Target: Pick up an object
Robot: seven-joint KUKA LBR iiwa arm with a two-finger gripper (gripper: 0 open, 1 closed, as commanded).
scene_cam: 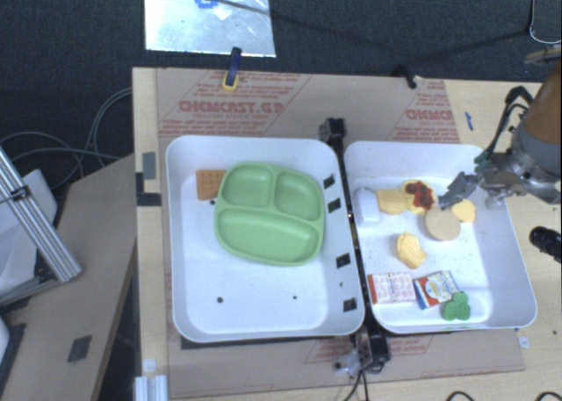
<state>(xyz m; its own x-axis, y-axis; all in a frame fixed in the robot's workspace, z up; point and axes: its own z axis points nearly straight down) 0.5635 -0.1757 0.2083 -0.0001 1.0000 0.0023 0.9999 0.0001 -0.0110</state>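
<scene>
The bench is a pale board with red lettering, carrying two shallow white bins side by side. The left bin holds a green divided plate with three compartments, lying flat toward the back of the bin, and a small orange-brown cracker square that sits just beside the plate's left rear edge, touching or partly tucked under it.

The right bin holds a scatter of small things. The arm reaches in from the right over the bin's back right part, and its tool hangs low above the items there. One dark finger points down and left toward the round tan disc; how wide the tool stands cannot be made out, and nothing is seen caught in it.

Near the tool, the tan disc lies with a yellow piece touching its right side. To the left are a red piece and a larger yellow piece, touching each other, with a white block just beside them at the bin's left wall. In front of these lies another yellow lump, apart from the rest. Along the front of the bin sit a red and white packet, a second small packet with red, white and blue on it just beside the first, and a small green piece touching that second packet's front corner.

Behind the bench lies a shiny metal sheet on the dark floor.
</scene>
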